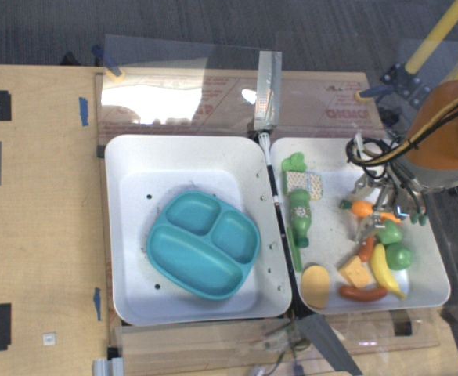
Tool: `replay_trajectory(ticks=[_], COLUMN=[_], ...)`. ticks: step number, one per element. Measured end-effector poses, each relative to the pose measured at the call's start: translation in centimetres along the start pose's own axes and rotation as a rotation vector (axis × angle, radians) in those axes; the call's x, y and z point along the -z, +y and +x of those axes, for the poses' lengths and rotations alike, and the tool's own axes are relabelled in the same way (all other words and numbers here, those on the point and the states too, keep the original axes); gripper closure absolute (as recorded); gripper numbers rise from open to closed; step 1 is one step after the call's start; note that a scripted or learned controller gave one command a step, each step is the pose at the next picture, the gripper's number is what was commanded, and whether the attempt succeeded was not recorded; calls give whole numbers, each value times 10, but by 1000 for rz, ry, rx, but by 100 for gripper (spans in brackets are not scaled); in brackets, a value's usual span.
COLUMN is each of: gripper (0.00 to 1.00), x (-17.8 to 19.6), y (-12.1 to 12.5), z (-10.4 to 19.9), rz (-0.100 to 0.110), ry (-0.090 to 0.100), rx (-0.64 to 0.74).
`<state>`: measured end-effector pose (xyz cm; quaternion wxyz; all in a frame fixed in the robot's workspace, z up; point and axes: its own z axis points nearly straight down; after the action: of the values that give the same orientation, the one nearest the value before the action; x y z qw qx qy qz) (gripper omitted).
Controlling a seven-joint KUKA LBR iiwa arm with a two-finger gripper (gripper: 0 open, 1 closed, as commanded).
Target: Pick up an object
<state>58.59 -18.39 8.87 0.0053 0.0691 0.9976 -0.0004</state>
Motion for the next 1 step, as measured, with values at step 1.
replay_trajectory(ticks=[1], gripper=[0], x=[1], y=[-4], z=[31], rz=[0], ry=[-1], rx=[-41])
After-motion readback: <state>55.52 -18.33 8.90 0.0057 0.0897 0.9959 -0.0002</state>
